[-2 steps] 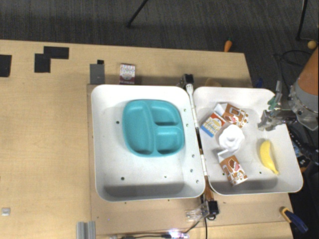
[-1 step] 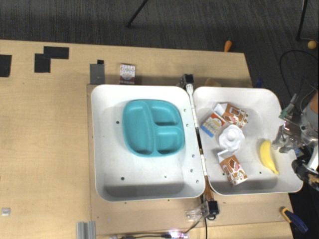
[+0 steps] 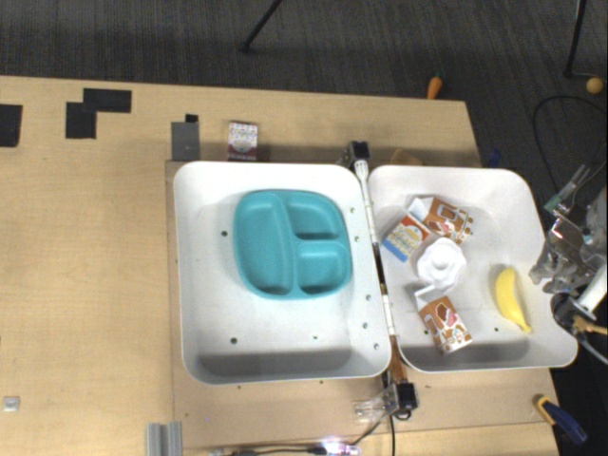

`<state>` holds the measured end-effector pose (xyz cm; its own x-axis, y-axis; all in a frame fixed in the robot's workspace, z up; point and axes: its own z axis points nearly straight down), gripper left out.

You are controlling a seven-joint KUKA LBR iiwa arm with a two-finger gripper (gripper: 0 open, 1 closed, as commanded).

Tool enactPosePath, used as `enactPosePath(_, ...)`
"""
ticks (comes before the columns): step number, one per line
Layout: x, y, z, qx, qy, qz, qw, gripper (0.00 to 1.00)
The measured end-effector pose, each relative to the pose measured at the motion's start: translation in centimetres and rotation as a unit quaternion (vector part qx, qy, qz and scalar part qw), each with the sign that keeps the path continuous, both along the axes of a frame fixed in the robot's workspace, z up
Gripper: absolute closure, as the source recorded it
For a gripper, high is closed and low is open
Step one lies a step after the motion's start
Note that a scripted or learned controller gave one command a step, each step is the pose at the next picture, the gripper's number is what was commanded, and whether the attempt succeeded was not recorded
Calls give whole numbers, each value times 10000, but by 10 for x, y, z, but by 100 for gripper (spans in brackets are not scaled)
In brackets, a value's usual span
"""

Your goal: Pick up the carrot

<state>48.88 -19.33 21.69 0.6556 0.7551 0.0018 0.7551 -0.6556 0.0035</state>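
Camera view: wrong-object risk on carrot pick

Left bin [image 3: 199, 255] holds a teal divided plate [image 3: 290, 243]. Right bin [image 3: 503, 183] holds cartons [image 3: 445, 323], a white cup [image 3: 443, 262] and a banana [image 3: 511, 299]. The one carrot-coloured thing is a small orange piece [image 3: 434, 86] at the bench's far edge, outside both bins — cannot tell if it's the carrot.

Risk: the gripper [image 3: 559, 259] hovers over the right bin's right rim, just beside the banana, well apart from the orange piece. A descent from there would likely grab banana or rim.

Gripper opening: cannot tell — nothing visibly held.

Dark grey carpet floor [image 3: 142, 17] beyond light wooden bench [image 3: 85, 283].
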Motion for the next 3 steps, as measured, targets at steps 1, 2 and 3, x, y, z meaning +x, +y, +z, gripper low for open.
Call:
enactPosePath(1,0,3,13,12,7,-1851,9827,100)
enactPosePath(2,2,-12,17,15,18,-3155,9489,100)
enactPosePath(3,0,-12,10,20,17,-3167,9485,100)
